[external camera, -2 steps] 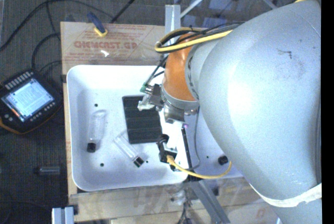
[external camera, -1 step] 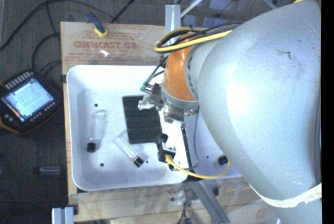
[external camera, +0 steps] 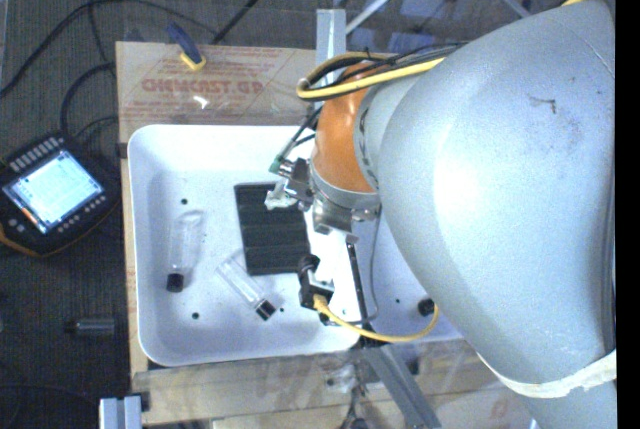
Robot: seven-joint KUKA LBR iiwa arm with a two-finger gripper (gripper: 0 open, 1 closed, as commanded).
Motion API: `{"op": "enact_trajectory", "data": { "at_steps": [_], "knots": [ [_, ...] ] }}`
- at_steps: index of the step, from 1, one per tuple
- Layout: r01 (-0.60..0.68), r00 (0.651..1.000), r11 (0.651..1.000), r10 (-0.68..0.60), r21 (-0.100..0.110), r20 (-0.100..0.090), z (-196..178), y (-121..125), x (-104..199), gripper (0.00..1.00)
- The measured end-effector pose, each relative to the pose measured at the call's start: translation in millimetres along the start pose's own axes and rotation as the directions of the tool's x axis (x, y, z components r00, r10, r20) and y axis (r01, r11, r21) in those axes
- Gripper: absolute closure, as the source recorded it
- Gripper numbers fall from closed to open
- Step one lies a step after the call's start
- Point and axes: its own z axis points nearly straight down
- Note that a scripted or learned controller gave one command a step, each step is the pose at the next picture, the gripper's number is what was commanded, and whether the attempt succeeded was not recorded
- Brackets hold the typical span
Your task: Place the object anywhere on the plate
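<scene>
Reaching Over the Plate, Vial Not Yet Lifted

The wrist [external camera: 340,162] hung low over the upper right corner of the dark ribbed plate [external camera: 265,242], which lay flat in the left bin [external camera: 150,317]. Whether the jaws were spread or pressed together could not be told, because the wrist hardware hid them. No object was seen held. By my reading the pick was the step in hand, with the placing undone.

The likeliest object was a clear vial [external camera: 238,279] that lay on the bin floor just beside the plate's lower left corner, off the plate. Its long axis ran on a slant from upper left to lower right in the view, and its black cap [external camera: 264,309] pointed toward the bin's near wall. A second vial [external camera: 186,239] lay further left, nearly parallel to the plate's long side, its cap also toward the near wall.

The next move probably called for shifting down and left, then closing across the vial's narrow width, square to that slanted axis.
</scene>
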Motion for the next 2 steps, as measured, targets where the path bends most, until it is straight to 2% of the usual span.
{"op": "enact_trajectory", "data": {
  "at_steps": [2],
  "knots": [
    [-0.004,1.0,1.0,0.004,0.0,0.0,-0.1,0.0,-0.1,0.0]
  ]
}}
